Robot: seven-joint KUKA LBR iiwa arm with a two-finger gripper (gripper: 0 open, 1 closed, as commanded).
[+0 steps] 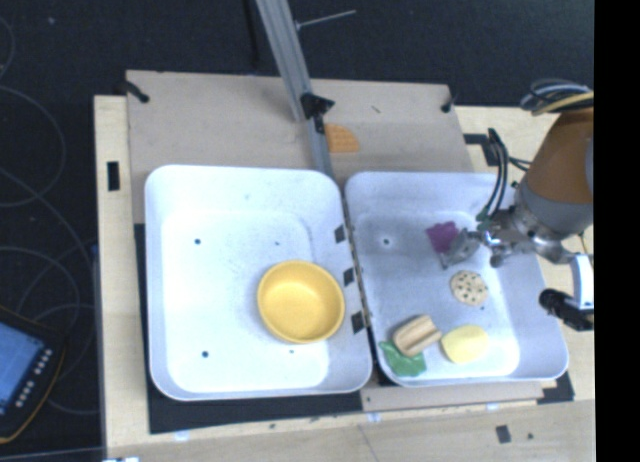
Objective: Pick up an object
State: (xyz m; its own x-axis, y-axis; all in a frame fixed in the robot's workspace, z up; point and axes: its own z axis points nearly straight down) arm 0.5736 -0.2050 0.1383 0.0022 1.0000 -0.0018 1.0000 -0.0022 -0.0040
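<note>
Two shallow white bins point(180, 280) are sitting on the bench while the gripper point(478, 247), fingers parted and holding nothing, is hovering with the small purple block point(441, 236) just beside its fingertips, so pickup is not yet done: closing and lifting remain.

right bin's point(400, 200) far-left corner open

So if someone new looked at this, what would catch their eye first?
Probably the yellow bowl, alone in the left bin. Next, the gripper low in the right bin beside a purple block, with a cookie, a yellow piece and a tan piece nearer the front.
</note>
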